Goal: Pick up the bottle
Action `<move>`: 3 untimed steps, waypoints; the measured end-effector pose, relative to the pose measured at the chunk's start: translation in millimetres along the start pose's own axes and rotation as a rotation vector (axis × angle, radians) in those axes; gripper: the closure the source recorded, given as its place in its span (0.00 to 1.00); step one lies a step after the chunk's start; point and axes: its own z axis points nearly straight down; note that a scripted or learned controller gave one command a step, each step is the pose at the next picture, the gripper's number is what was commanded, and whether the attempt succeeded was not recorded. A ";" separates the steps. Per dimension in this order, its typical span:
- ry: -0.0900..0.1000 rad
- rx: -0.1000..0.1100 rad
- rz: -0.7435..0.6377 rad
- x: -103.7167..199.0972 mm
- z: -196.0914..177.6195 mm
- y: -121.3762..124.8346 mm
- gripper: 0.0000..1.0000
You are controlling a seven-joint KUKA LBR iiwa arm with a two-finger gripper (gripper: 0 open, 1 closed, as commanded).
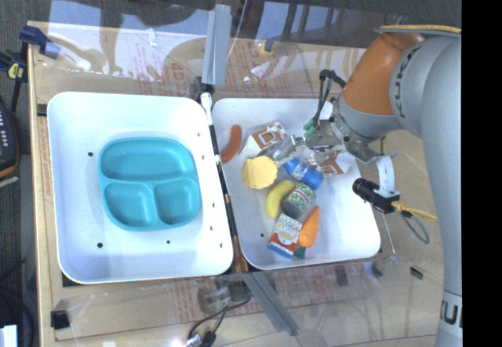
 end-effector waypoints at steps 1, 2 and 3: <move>0.000 -0.002 0.015 -0.5 59.7 18.3 0.00; 0.000 -0.001 0.010 -0.1 49.8 18.6 1.00; 0.000 -0.006 -0.085 52.2 -82.5 73.4 1.00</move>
